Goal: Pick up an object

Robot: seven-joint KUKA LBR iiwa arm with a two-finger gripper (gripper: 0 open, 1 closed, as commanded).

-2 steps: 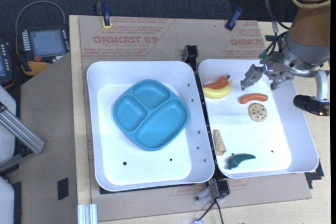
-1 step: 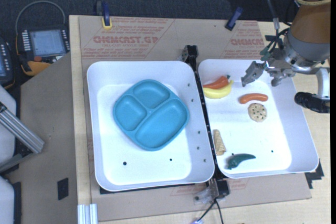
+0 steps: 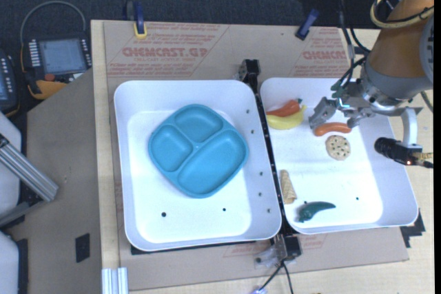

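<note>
Closest to the lens, at the upper right of the frame: grey arm (image 3: 403,58) with orange band, reaching down into the right bin (image 3: 393,217). Below it, the hand (image 3: 336,117), with fingers spread apart and pinching nothing, hanging over the upper middle part of that bin.

Just under the hand, touching or nearly touching one fingertip (hard to tell which): small orange sausage-shaped toy (image 3: 333,128). Just below the sausage toy: round cookie (image 3: 337,147) with dark spots. To the left of the hand, near the upper left corner of the right bin: red chili pepper (image 3: 286,107) lying on top of a yellow banana (image 3: 284,122), both touching. Lower, along the left wall of the same bin: beige bread roll (image 3: 287,186). Near it, at the lower edge: dark teal pepper (image 3: 315,209). All these still lying on the bin floor, not lifted.

At the left centre of the frame: left bin (image 3: 124,100) with a blue divided plate (image 3: 198,149) lying flat in its middle.

Under both bins: cardboard-covered surface (image 3: 207,45) with red print, fixed at the top edge by two blue clamps (image 3: 140,18).
</note>
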